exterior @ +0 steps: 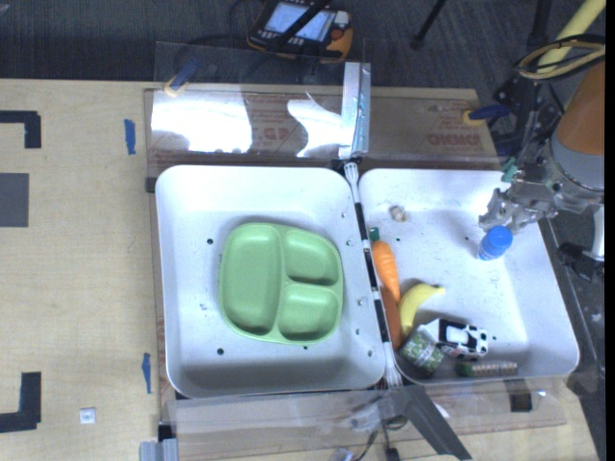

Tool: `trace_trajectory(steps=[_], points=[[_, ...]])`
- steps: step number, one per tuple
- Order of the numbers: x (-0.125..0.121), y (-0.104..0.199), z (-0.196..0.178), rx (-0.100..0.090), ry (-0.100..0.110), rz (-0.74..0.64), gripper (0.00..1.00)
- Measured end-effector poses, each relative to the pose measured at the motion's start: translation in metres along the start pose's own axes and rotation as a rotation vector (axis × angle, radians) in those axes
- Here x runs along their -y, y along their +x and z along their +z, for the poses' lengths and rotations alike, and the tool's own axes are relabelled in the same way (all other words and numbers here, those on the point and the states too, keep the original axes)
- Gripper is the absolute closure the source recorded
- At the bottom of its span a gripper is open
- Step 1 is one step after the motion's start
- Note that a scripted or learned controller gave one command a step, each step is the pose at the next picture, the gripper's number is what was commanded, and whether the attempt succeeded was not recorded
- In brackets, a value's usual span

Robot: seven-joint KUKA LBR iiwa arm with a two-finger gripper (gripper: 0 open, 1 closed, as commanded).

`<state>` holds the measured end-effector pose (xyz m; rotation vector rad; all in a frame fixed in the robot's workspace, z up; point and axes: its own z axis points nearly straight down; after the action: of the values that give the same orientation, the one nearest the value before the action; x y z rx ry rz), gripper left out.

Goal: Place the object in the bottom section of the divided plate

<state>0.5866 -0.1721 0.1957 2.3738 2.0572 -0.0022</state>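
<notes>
Early stage of the task. The gripper point(504, 221) hangs over the right bin point(452, 195), with a small blue object point(495, 245), seemingly round and capped, directly beneath its tip; whether that object is clamped, or merely lies under the gripper, cannot be told. Down-left of the gripper, along the bin's near side, lie a carrot point(386, 275), a banana point(417, 303), a black-and-white toy point(462, 335) and a dark green item point(421, 351). Far to the gripper's left, in the left bin point(183, 257), sits the green divided plate point(281, 281), all three sections bare. Remaining, by this reading: confirm a grasp, lift, carry across the divider, and release into the plate's bottom section.
</notes>
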Motion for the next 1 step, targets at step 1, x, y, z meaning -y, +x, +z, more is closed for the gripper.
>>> trace_trajectory(steps=[1], points=[[0.0265, 0.0685, -0.0157, -0.002, 0.002, -0.201, 1.0]])
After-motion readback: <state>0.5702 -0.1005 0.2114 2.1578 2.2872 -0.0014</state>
